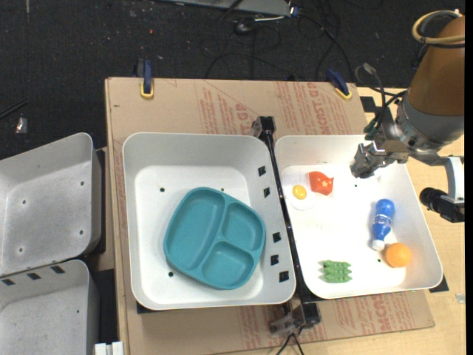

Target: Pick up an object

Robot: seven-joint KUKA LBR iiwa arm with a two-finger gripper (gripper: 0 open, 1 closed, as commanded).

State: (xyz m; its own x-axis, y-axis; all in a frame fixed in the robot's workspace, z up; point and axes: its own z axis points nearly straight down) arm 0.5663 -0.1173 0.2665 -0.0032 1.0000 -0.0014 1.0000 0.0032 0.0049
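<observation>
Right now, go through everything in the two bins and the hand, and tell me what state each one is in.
Teal divided plate: flat in the left bin, tilted askew.
Fried egg toy: flat, right bin.
Red piece: loose beside the egg.
Blue bottle: lying on its side, touching the orange.
Orange: resting loose.
Green pea pod: lying flat.
Hand: above the right bin's far edge, holding nothing visible.

You'll find two white bins side by side on a cardboard sheet (222,95). Blue-and-yellow clamps (146,80) grip its far edge. Perforated white panels (44,191) lie further left, on dark floor.
</observation>
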